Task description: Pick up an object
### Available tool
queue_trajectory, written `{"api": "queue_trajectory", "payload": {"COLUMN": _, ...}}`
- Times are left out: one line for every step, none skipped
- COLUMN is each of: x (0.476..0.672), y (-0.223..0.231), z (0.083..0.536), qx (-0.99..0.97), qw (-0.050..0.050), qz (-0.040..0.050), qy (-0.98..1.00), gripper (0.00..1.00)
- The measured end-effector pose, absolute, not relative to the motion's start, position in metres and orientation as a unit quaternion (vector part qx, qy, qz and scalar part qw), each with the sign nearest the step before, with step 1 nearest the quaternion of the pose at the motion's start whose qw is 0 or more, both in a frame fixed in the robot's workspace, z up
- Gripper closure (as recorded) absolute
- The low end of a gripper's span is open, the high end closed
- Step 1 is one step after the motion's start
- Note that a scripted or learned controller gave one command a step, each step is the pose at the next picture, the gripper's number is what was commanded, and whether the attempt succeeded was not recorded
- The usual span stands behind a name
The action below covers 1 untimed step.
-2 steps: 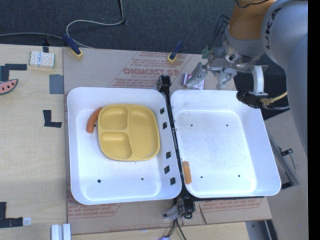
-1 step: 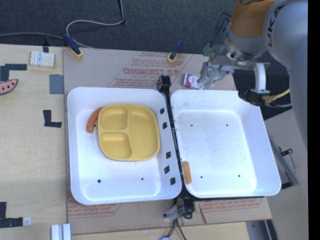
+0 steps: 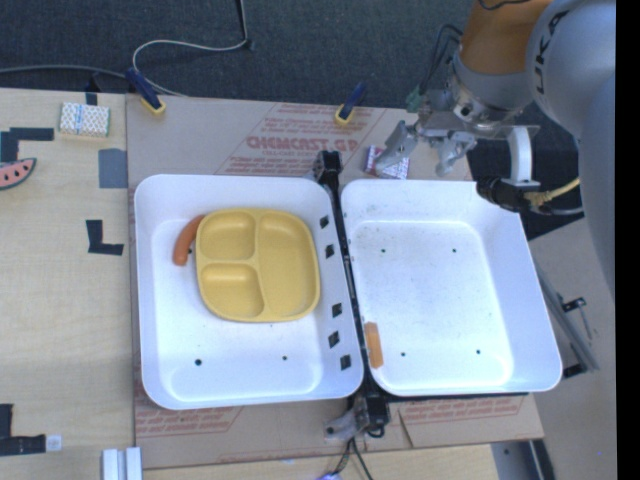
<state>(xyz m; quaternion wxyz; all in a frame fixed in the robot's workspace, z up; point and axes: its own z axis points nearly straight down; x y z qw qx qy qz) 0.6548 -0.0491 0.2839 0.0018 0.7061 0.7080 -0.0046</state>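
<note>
Pincer (image 3: pixel 432 148): raised beyond the right shallow white bin (image 3: pixel 520 268), fingers spread, nothing held.
Yellow divided plastic plate (image 3: pixel 258 264): laid in left bin (image 3: pixel 160 298).
Orange sausage-shaped pieces: one (image 3: pixel 184 240) touching the plate's left edge, one (image 3: pixel 373 344) at right bin's left wall.

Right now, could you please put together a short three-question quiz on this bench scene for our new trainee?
1. True or false: the yellow plastic divided plate lies in the right white bin.
2. What touches the plate's left edge? A) orange carrot-shaped toy B) blue clamp
3. Fill in: the small orange sausage-shaped piece lies at the right white bin's ____ edge.

Key: 1 false, it lies in the left white bin. 2 A. 3 left.
</note>
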Motion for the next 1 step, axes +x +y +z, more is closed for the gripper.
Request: {"api": "queue_trajectory", "payload": {"x": 0.6675, "y": -0.0041, "z": 0.1829, "qx": 0.706, "qw": -0.002, "qz": -0.0012, "qy": 0.708, "gripper": 0.0}}
